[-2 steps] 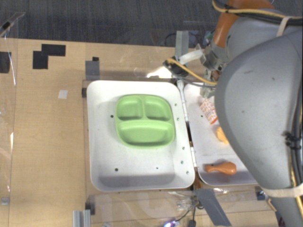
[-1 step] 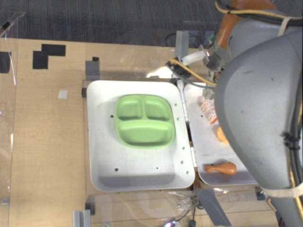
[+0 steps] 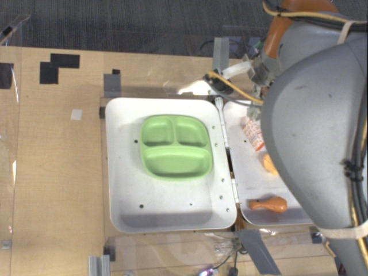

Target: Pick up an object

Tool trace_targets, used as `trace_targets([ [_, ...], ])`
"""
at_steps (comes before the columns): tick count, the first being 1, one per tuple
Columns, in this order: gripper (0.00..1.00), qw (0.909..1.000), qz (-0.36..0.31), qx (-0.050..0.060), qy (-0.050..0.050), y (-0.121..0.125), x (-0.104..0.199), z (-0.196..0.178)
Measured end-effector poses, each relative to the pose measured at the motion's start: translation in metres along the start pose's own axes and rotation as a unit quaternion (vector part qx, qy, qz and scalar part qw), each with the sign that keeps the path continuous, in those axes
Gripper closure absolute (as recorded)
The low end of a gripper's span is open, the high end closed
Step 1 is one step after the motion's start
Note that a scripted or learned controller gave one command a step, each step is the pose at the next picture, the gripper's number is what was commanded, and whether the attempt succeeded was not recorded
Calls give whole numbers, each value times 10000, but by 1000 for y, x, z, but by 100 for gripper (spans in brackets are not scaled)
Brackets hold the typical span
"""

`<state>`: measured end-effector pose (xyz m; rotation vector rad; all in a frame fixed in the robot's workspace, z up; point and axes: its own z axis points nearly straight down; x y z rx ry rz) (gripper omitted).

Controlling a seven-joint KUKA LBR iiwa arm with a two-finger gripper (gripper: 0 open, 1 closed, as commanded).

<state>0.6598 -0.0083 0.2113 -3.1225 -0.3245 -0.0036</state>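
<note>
Two bins: left bin (image 3: pixel 123 154) holds a green divided plate (image 3: pixel 175 147); right bin (image 3: pixel 244 171) holds the small items.
Arm: grey arm (image 3: pixel 316 131) reaches in from the right, its bulk covering most of the right bin, orange band (image 3: pixel 302 4) at the top.
Drumstick: orange toy chicken leg (image 3: pixel 268 204) lies near the right bin's front edge, long axis left to right, thin end pointing left.
Other items: red-and-white packet (image 3: pixel 253 134); orange piece (image 3: pixel 269 164) at the arm's edge.
Pincer: hidden, state cannot be told.
</note>
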Motion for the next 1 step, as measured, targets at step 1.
trace_targets([
  [1,100,10000,9,-1,4,-7,6,-48],
])
